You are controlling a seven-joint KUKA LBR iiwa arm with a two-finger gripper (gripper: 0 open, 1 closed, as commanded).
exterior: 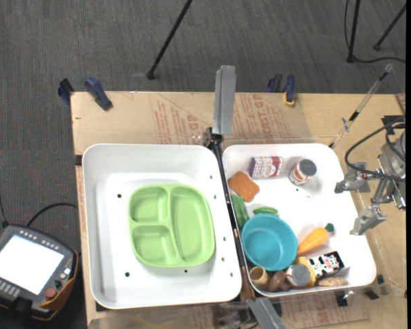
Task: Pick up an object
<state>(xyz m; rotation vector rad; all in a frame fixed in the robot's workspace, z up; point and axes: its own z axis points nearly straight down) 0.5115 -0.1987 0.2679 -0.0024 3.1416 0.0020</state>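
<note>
The end effector [370, 208], jaw state unclear, hung beside the bin; reaching inward for the nearest orange plastic carrot [312, 240] looked wisest.

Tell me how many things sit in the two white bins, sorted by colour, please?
Green: 3 – divided plate, two green pieces
Blue: 1 – bowl
Orange: 2 – carrot, bread-like piece
Purple-white: 1 – carton
Red-white: 1 – can
Black-white: 1 – box
Small brownish or grey pieces in the near corner, hard to tell: about 4
Total: about 13
</note>
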